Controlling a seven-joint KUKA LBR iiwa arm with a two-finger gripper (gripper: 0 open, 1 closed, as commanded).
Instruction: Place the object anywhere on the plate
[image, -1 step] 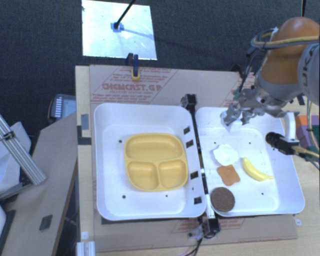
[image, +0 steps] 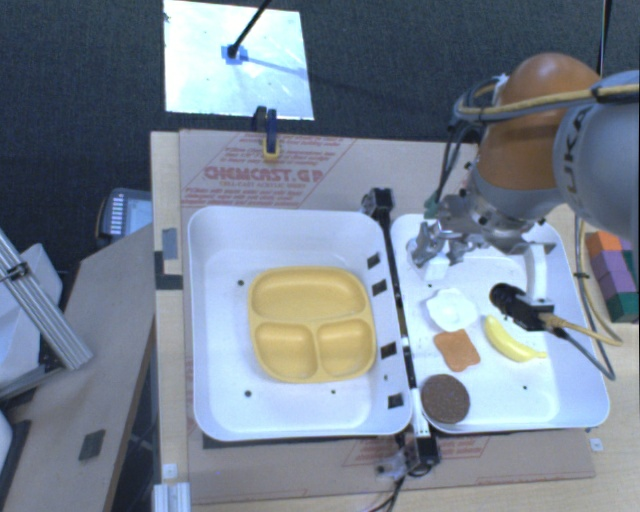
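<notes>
From the camera above, the tool (image: 432, 245) hangs over the far-left corner of the right bin (image: 580, 395); whether it is wide or narrow I cannot tell, and nothing shows in it; the yellow plate (image: 308, 322), three-welled moulded plastic, lies mid left bin (image: 215, 300); candidates lie near the right bin's left wall: glossy white egg (image: 450, 308), matte toast (image: 457, 349), curved banana (image: 510, 340), dark round cookie (image: 445, 397); best descend squarely, since flat pieces slip easily.

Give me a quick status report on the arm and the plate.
Gripper hovering over right bin's far corner, holding nothing visible. Banana, cookie, toast in that bin. Yellow plate bare in left bin.
</notes>
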